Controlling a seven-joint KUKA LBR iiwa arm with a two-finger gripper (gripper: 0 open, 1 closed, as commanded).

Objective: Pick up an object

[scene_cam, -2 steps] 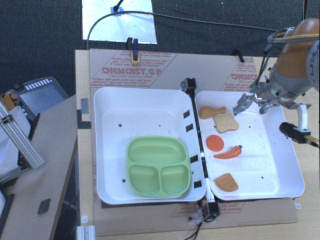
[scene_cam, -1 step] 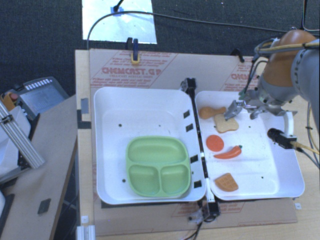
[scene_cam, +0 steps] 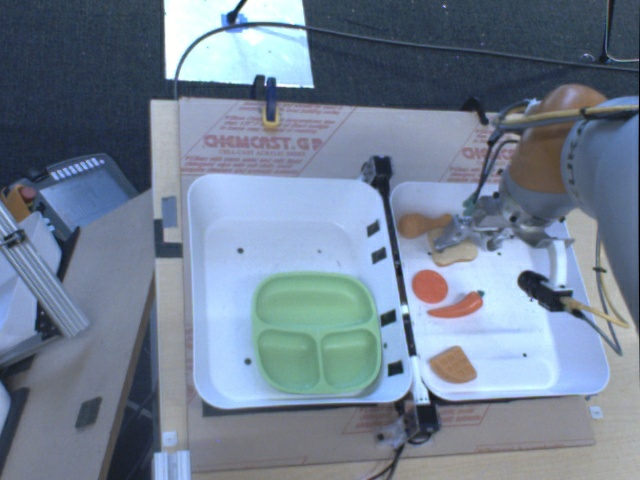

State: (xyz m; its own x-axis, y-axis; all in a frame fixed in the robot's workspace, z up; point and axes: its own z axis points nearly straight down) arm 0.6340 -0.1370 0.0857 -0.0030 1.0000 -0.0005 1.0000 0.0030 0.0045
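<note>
Two shallow white bins side by side on the desk (scene_cam: 250, 133): left bin (scene_cam: 215, 268) carrying a green divided plate (scene_cam: 318, 330), right bin (scene_cam: 575, 358) carrying the pickable pieces. Near the right bin's upper left, a tan drumstick-shaped piece (scene_cam: 418, 225); just beside it, a pale bread-like piece (scene_cam: 456, 255); below these, a red-orange round slice (scene_cam: 430, 286), touching or nearly touching a red chili pepper (scene_cam: 455, 306); toward the front, well apart, an orange wedge (scene_cam: 453, 366). Tool (scene_cam: 452, 236) low over the upper left of the right bin, right at the drumstick's narrow end and the bread-like piece. State of the tool: cannot tell, too small and blurred against the pieces under it. Likewise unclear whether anything sits within its grip. Judging from position, step in hand likely a descent onto the drumstick or the bread piece. To do it well: settle on one piece, not the seam between two; centre over its narrower dimension; come straight down, stopping short of pressing hard into the bin floor; close fully before lifting; lift vertically and slowly. Risk worth minding: two neighbouring pieces crowding the grip, one nudged aside or both slipping. Also the nearby bin wall and central divider, leaving little side room.
</note>
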